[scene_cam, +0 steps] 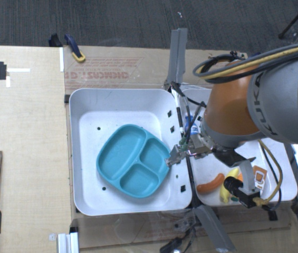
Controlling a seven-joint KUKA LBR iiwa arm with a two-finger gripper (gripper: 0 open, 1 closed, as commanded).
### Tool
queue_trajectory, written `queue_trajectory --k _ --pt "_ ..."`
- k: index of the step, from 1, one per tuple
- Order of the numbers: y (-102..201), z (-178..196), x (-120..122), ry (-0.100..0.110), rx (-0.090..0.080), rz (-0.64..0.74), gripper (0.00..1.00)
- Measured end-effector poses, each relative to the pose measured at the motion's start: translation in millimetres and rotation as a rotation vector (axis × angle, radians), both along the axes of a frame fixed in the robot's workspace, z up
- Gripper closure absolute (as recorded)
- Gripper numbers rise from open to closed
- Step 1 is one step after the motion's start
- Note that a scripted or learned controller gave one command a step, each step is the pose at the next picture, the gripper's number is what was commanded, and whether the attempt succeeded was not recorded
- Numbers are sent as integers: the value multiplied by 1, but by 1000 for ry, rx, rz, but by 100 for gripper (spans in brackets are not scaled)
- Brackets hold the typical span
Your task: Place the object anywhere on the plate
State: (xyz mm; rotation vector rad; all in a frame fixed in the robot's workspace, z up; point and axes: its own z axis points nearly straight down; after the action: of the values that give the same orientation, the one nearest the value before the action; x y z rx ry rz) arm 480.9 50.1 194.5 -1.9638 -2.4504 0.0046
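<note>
Where the two bins meet, you see the claw (176,156) hanging low over the dividing wall, just beside the plate's right edge. You cannot tell how it stands, since the wrist above hides most of it, and nothing shows in its grip.

The plate (133,161) is a blue, three-part dish lying tilted in the left bin (85,141), with its large compartment toward the left and two smaller ones toward the right. All three compartments show bare blue.

To the right of the plate, across the wall, the right bin (286,188) holds the loose things. An orange sausage (211,183) lies on the white floor, right of the plate and a little below the claw, apart from it. Just right of the sausage sits a yellow piece (227,191), partly hidden by black hardware on the arm.

The arm (254,104), grey with its orange band, covers most of the right bin from above.
</note>
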Motion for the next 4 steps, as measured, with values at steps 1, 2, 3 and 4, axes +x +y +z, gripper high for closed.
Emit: queue_trajectory --k 1,2,3,4 --pt "-1 8 1 0 -1 0 100" --pt "-1 8 1 1 -1 0 0" --pt "-2 17 2 1 -3 0 100" --pt "-2 17 2 1 -3 0 0"
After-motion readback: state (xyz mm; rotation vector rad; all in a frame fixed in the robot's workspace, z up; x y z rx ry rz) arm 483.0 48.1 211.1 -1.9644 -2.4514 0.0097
